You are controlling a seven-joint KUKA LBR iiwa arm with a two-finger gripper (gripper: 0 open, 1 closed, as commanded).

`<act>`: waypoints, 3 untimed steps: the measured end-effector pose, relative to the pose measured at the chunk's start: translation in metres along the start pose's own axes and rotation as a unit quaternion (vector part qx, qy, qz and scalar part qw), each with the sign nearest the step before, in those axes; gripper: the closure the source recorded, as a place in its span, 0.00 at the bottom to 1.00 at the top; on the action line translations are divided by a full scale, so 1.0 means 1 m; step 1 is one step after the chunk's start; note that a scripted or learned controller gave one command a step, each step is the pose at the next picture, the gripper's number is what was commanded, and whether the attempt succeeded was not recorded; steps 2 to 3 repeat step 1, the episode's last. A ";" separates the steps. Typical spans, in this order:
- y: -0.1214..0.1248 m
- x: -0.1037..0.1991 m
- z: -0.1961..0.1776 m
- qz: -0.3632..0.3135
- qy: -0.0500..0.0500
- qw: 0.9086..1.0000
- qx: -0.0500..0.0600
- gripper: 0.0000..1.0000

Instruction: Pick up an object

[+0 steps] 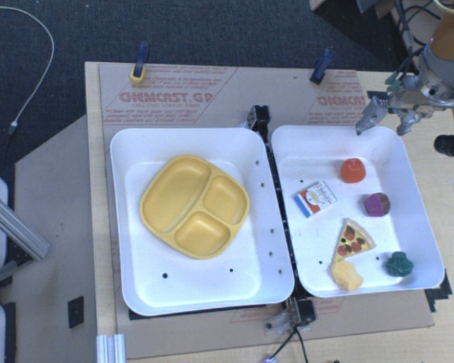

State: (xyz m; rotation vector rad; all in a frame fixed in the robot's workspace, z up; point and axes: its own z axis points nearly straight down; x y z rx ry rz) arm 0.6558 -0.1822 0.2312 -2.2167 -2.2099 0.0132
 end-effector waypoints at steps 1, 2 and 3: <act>0.002 0.001 -0.010 -0.002 -0.001 1.000 -0.008 0.00; 0.002 0.001 -0.010 -0.002 -0.001 1.000 -0.008 0.00; 0.002 0.001 -0.010 -0.002 -0.001 1.000 -0.008 0.00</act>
